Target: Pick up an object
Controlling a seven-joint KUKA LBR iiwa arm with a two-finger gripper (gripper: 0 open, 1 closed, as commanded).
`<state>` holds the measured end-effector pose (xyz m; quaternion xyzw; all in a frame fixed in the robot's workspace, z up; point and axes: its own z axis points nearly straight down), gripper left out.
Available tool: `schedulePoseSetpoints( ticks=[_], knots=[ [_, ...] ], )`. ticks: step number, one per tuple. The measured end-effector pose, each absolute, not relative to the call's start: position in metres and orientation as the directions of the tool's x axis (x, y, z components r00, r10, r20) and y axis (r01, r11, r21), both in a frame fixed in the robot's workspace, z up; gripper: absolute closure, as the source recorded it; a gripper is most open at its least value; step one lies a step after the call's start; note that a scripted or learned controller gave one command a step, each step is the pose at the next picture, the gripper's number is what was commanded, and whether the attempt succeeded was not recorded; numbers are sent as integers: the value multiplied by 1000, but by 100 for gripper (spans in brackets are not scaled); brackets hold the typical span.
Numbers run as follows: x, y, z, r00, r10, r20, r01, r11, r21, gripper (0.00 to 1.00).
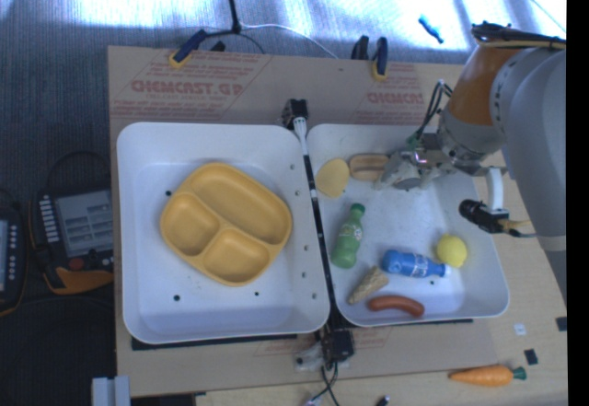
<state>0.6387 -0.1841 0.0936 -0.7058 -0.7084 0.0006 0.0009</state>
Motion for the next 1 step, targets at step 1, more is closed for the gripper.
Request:
schedulePoseSetpoints(
  ticks=[1],
  knots=[
    [638, -188, 104, -4, 1000, -9, 1000, 4, -1, 100]
  ],
)
